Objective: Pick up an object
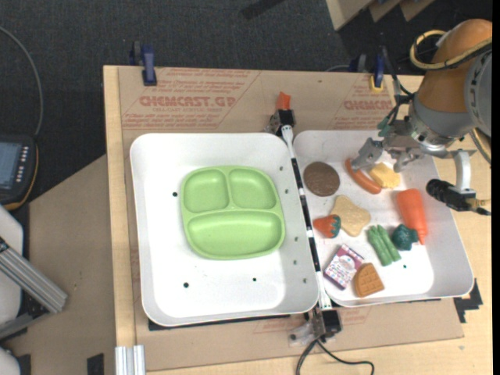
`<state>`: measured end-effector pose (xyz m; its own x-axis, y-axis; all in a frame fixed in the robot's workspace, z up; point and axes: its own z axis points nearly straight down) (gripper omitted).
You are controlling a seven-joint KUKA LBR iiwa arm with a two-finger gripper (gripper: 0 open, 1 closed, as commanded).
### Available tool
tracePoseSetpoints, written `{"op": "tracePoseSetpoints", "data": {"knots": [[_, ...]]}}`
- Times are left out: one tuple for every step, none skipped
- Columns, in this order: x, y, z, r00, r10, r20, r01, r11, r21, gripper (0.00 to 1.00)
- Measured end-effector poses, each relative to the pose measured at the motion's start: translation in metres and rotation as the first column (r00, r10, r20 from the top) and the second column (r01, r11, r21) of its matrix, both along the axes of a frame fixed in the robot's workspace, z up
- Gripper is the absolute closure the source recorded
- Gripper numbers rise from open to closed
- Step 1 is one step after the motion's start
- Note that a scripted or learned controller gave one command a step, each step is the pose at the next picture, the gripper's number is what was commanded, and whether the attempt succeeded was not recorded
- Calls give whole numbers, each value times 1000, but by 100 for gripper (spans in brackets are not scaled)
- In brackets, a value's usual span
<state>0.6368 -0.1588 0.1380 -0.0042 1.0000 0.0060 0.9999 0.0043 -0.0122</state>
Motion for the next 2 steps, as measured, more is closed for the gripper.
{"op": "tracePoseSetpoints", "data": {"knots": [[4, 6, -47, 1000, -2, 19, 2, 1000, -7, 0], [2, 6, -38, 1000, -3, 16, 3, 1000, -6, 100]]}}
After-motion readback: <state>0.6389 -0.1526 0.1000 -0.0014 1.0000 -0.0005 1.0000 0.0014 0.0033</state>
